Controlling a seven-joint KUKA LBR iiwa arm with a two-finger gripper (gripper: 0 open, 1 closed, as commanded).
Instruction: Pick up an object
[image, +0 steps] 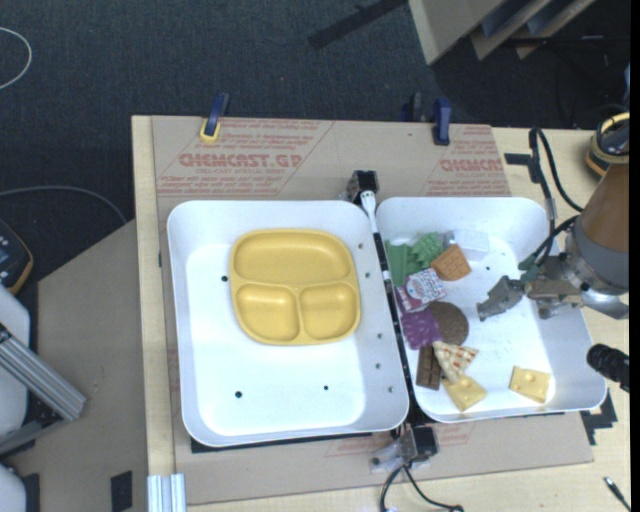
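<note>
Reaches in from the right over the right bin (500, 212): grey arm, orange band above the wrist. Gripper (497, 298) poised above the bin's middle, tips pointing left toward the clutter. Cannot tell from this slanted view how the gripper is set; nothing seen in its grasp.

Candidates all lie left and below-left of the gripper, packed along the bin's left half:
- brown round disc (451, 322) — nearest, just left of the tips; flat, matte, low profile, likely hard to pinch edge-on.
- purple piece (418, 327) touching the disc's left side; bumpy, grape-like.
- tan wedge (452, 264) above, toast-coloured, smooth.
- green leafy piece (412, 256) at upper left, crinkled, soft-looking.
- pink-and-white packet (424, 288) between green and purple.
- dark brown bar (427, 367), long axis roughly up-down in the view, close beside a yellow holed wedge (461, 377).
- 1 separate cheese block (530, 384) near the lower right corner — well apart from the rest, boxy, probably the cleanest grasp.

Left bin (200, 330) holds a yellow 3-compartment tray (295, 285), glossy plastic, rounded corners.

Judgement: pick not yet made; a short move left and down meets the disc.
</note>
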